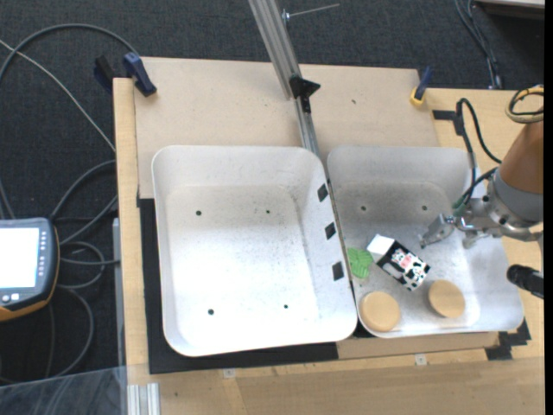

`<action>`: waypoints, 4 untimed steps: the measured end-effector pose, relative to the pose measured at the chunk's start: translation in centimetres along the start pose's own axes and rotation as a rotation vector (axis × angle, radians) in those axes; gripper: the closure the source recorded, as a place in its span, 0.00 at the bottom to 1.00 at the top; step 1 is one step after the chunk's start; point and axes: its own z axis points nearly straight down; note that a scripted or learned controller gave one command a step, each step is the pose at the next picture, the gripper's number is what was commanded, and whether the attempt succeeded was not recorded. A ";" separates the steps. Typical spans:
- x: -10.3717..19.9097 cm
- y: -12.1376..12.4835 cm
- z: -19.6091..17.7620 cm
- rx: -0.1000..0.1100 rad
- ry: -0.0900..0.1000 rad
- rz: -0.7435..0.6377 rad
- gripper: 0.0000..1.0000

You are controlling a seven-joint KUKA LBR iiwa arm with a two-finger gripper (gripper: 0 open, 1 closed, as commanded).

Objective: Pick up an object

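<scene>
Nearest the camera, along the front wall of the right shallow white plastic bin (406,167), lay two round tan wooden discs: one (380,311) by the front left corner and the other (447,298) to its right, apart from it. Just behind them sat a small black-and-white patterned box (400,262), tilted, with a crumpled green leaf-like piece (359,264) touching its left side. Farther back and to the right, the grey arm with its orange band (524,175) reached in over the bin's right edge, and its metal hand (438,231) pointed leftward and low over the bin floor, near the box but apart from it. Whether that hand was released or clenched could not be told, and nothing showed in it. To the left, the other shallow white plastic bin (242,249) lay on the pale wooden desk (225,102).
</scene>
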 end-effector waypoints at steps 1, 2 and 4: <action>0.1 0.0 2.3 -0.001 0.000 -0.001 0.00; 0.1 0.1 1.0 -0.007 -0.001 -0.001 1.00; 0.4 0.7 -9.8 -0.015 -0.007 -0.002 1.00</action>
